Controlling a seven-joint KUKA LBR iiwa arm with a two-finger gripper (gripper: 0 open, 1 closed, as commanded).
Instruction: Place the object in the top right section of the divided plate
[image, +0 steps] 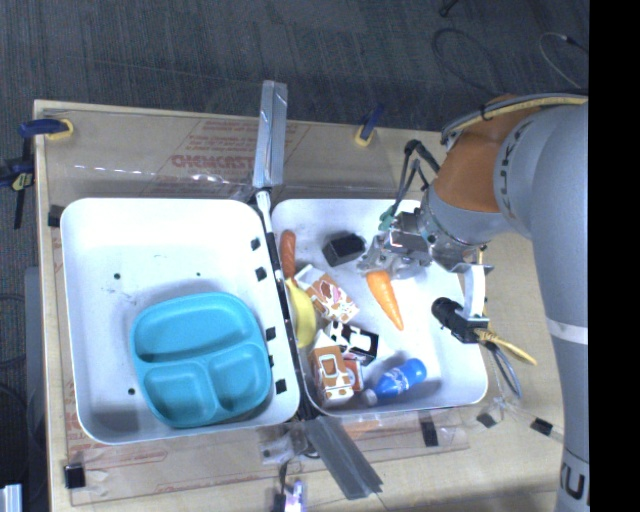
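Listing contents, bench (150, 130) with two white bins side by side.

Left bin (100, 240): one blue divided plate (203, 356), lying flat toward the near side, its one wide section on the far side and two smaller sections on the near side. No item lies on it, so the task's goal section stands unfilled.

Right bin (470, 385): loose clutter, heaped mainly along the left wall. Items: orange carrot (386, 298), pointing toward the near side, its thick end just under the hand; small black block (345, 246) left of the hand; blue bottle (398, 379) near the front wall; printed carton (336, 372) beside the bottle; patterned packet (332, 298); yellow curved piece (302, 312) at the divider; reddish sausage-like piece (288, 252) far along the divider.

Arm (520, 170): reaches in from the right, orange band above the wrist, bent down over the far right part of the right bin. Hand (398, 248): lowered over the carrot's thick end; whether it is apart, together or clamped cannot be told, as wrist hardware masks it.

Judgement: carrot is the likely pick, not yet lifted from its bin; the plate lies well apart to the left.
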